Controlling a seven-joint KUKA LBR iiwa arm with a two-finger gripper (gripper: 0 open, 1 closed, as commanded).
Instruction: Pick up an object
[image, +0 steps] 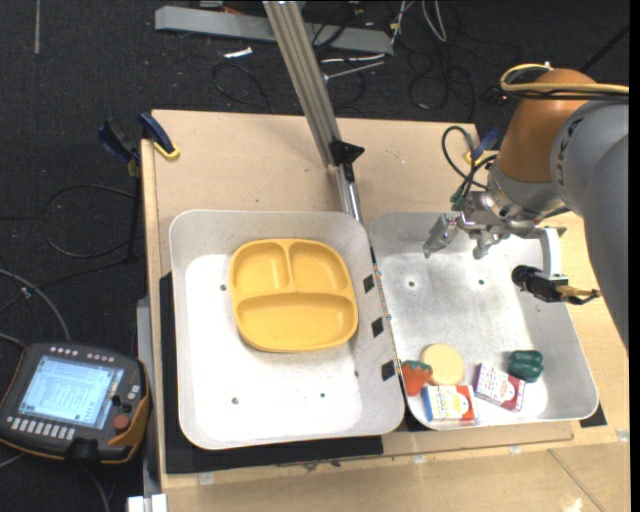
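Claw open above bin's far edge.

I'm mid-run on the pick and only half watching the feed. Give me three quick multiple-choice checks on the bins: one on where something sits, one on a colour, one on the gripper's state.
1. Where does the yellow divided plate lie?
A. in the left bin
B. in the right bin
C. on the bare bench

2. What colour is the round flat piece among the small items?
A. dark blue
B. pale yellow
C. black

3. What is the gripper doing?
A. clamped on the plate
B. open, holding nothing, over the far end of the right bin
C. resting on the pendant

Answers: 1 A, the plate sits within the left bin. 2 B, it is a cream-yellow disc. 3 B, the spread fingers have nothing between them above the right bin, away from the items at its near end.
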